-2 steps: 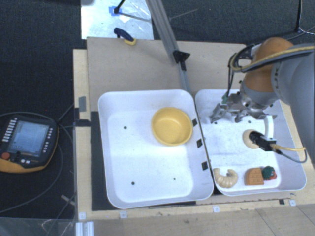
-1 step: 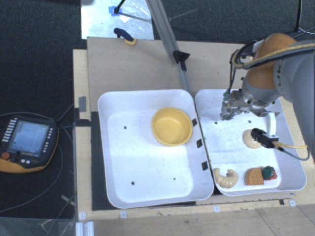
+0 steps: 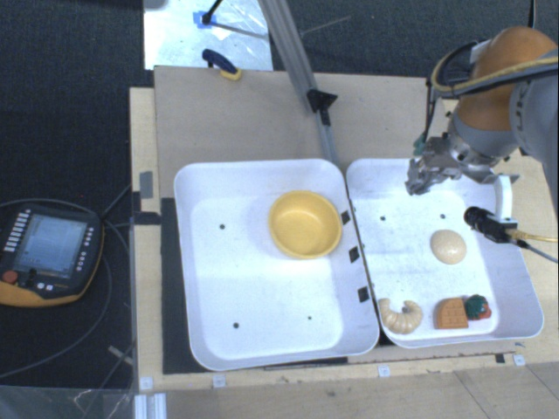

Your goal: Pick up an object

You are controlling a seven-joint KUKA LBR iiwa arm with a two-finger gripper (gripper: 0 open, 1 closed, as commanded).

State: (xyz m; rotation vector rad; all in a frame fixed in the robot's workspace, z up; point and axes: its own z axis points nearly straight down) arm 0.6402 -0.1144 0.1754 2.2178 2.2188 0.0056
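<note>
Dark carpet surrounds the bench (image 3: 218,120), which bears two white bins. Left bin (image 3: 227,321) holds a yellow bowl (image 3: 305,223); right bin (image 3: 515,317) holds a pale egg-shaped object (image 3: 449,246), a curled shrimp-like toy (image 3: 401,315) and an orange biscuit-like piece (image 3: 452,313). Gripper (image 3: 423,180) hangs over the right bin's far end, apart from all three — whether its fingers are spread or closed cannot be told.

Single fixed overhead camera, oblique downward view.
Both white bins fall within the frame: the left bin (image 3: 201,260) at centre, the right bin (image 3: 515,321) at lower right. The arm (image 3: 511,85) enters from the upper right. Dark floor occupies the left side and top.
</note>
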